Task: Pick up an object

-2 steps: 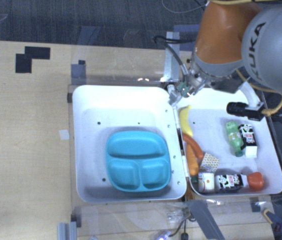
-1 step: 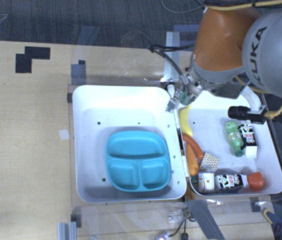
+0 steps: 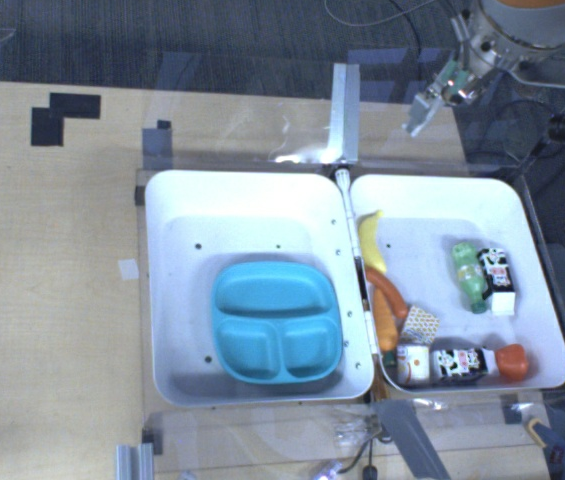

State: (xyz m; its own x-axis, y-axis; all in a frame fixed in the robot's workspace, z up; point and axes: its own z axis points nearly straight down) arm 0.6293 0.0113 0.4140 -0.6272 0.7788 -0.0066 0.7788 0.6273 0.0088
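Note:
My gripper (image 3: 432, 103) hangs high above the bench, beyond the far edge of the right bin (image 3: 522, 218), with nothing seen in it. In that bin lie a yellow banana (image 3: 370, 243) and an orange carrot-like piece (image 3: 388, 308) along the left wall. A green bottle (image 3: 469, 276) and a small black-and-white carton (image 3: 499, 273) sit at the right. Along the near wall are a small jar (image 3: 412, 363), a black-and-white bottle (image 3: 460, 362) and a red-orange item (image 3: 513, 361). A small checked piece (image 3: 422, 321) lies beside the carrot.
The left bin (image 3: 177, 218) holds a blue divided plate (image 3: 277, 323). A metal post (image 3: 346, 108) stands behind the seam between the bins. Cables (image 3: 382, 13) trail across the dark floor at the back.

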